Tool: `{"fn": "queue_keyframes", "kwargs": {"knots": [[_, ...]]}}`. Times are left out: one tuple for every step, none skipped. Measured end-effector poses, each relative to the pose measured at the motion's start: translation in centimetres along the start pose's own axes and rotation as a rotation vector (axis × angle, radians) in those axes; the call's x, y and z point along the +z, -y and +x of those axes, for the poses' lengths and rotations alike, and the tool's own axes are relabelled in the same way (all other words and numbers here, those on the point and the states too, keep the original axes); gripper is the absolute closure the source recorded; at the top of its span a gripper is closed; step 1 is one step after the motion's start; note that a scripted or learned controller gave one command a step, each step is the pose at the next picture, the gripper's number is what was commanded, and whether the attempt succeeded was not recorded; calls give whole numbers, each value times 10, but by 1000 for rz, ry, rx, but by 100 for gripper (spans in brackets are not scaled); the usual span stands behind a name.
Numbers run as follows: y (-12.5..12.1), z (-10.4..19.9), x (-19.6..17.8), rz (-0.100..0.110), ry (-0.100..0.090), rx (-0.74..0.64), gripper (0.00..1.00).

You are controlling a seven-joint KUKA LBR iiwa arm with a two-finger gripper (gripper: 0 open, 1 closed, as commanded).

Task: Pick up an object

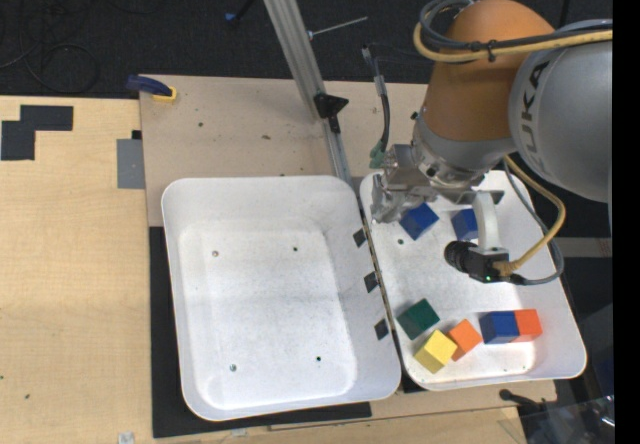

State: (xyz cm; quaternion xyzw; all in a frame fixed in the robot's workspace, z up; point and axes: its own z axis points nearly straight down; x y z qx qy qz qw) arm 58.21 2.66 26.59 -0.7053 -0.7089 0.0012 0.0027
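You have the bench (240, 132) of pale wood running across the view, and on it the two white bins side by side. The left bin (200, 222) is the bigger looking of the two from this angle, with a few dark specks on its floor. The right bin (560, 352) sits just beside it, their rims touching along a seam marked by small black clips.

Your arm (560, 102) comes in from the right, its grey body and orange band (485, 62) hanging over the far part of the right bin. A slanted aluminium rail (295, 42) rises from the bench behind the bins, just to the left of the arm.

The gripper (392, 200) is low over the far left corner of the right bin, close to the seam. You cannot tell from this view how its fingers stand, nor whether anything is between them.

Look at the blocks in the right bin. A blue block (419, 221) lies just beside the gripper, to its right. A second blue block (464, 223) lies near it, partly hidden by the arm's fittings. Along the near edge you see a green block (419, 317), a yellow block (436, 349), an orange block (465, 336), then a third blue block (499, 327) touching a second orange block (528, 323).

A small blue and yellow clamp (152, 87) sits at the bench's far left corner.
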Motion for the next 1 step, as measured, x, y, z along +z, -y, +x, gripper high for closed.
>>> {"fn": "queue_keyframes", "kwargs": {"knots": [[7, 45, 19, 1, 1, 1, 100]]}}
